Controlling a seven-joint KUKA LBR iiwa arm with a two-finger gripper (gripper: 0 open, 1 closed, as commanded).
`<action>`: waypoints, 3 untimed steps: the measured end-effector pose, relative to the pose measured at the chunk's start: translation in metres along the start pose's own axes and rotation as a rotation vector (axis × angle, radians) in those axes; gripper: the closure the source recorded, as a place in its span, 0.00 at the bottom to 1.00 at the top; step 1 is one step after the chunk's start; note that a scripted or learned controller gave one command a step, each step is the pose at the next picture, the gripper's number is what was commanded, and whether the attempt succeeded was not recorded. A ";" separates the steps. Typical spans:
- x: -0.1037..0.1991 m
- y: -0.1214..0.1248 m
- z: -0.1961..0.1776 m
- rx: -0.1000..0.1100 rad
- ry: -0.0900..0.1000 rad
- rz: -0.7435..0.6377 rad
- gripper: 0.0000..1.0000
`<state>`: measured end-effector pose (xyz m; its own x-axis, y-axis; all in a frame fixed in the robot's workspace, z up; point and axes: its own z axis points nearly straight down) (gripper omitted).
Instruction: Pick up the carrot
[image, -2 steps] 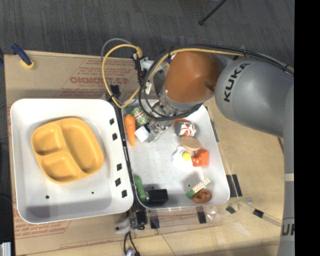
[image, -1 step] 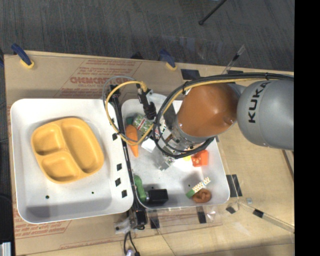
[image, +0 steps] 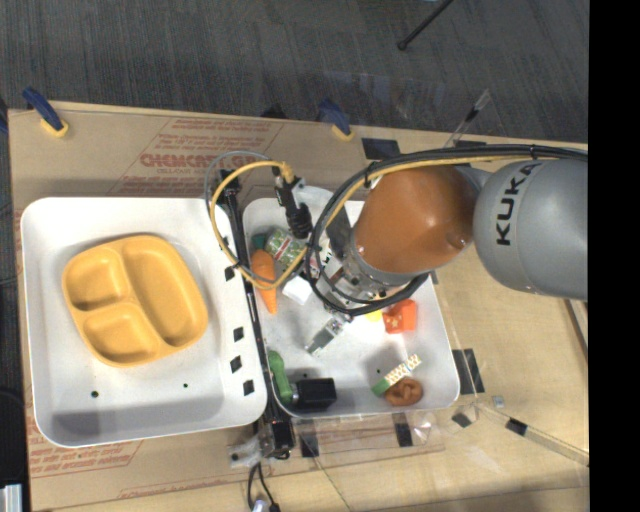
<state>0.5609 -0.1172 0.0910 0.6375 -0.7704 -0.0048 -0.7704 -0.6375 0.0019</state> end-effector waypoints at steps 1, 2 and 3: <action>0.049 0.014 -0.125 0.007 0.010 0.186 0.00; 0.058 0.060 -0.069 -0.001 -0.001 0.095 0.00; 0.045 0.066 -0.044 0.001 0.000 -0.050 0.00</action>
<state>0.5387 -0.1944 0.1353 0.6751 -0.7377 -0.0048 -0.7377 -0.6751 0.0007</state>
